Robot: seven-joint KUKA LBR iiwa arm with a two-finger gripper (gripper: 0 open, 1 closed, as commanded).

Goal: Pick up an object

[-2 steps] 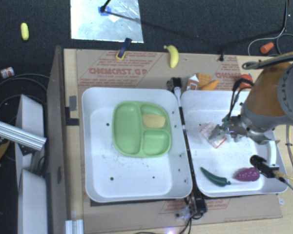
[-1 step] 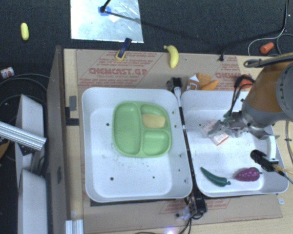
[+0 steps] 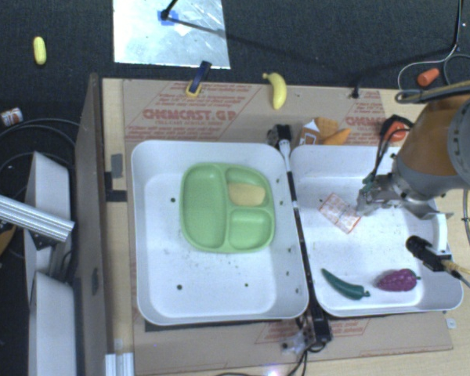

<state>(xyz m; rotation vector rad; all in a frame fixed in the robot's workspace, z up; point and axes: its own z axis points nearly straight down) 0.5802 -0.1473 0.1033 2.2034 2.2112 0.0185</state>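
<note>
The right bin (image 3: pixel 423 300) holds three things. A small clear packet with red print (image 3: pixel 338 212) lies near its middle. A dark green pepper (image 3: pixel 345 284) rests by the front wall, and a purple bunch of grapes (image 3: pixel 395 280) sits to its right. My gripper (image 3: pixel 367 200) hangs low over the right bin, just right of the packet and close to its edge. Nothing is visibly held in it. In the left bin (image 3: pixel 160 288) a green divided plate (image 3: pixel 211 210) carries a yellow piece (image 3: pixel 247 192) in its upper right compartment.
A banana (image 3: pixel 277 90) lies on the cardboard behind the bins, and an orange-and-white item (image 3: pixel 327 132) sits by the right bin's back wall. A black divider strip (image 3: pixel 294 210) runs between the bins. The arm covers the right bin's far right side.
</note>
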